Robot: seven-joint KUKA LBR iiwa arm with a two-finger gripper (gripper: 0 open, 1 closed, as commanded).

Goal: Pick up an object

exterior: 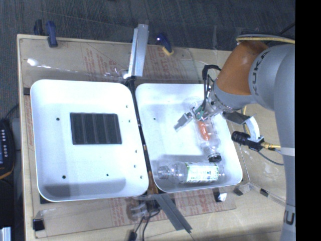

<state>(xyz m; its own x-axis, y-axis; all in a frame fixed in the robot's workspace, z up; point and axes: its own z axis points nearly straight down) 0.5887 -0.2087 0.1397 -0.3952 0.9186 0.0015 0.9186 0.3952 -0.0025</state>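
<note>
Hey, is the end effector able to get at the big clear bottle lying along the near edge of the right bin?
Probably yes. The end effector hovers in the right bin, and the clear bottle lies uncovered by the front wall. The small bottle sits between them, so coming from above looks safest.

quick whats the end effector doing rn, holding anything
End effector: over the right bin, beside a small clear bottle; open or shut cannot be told.

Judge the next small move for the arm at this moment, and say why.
Probably a short descent onto the small bottle with the orange label. The gripper sits in the right bin at that bottle's upper end, and nothing shows between its parts. The bottle lies flat, apart from the larger bottle along the bin's near wall, so it looks like the closest target.
</note>
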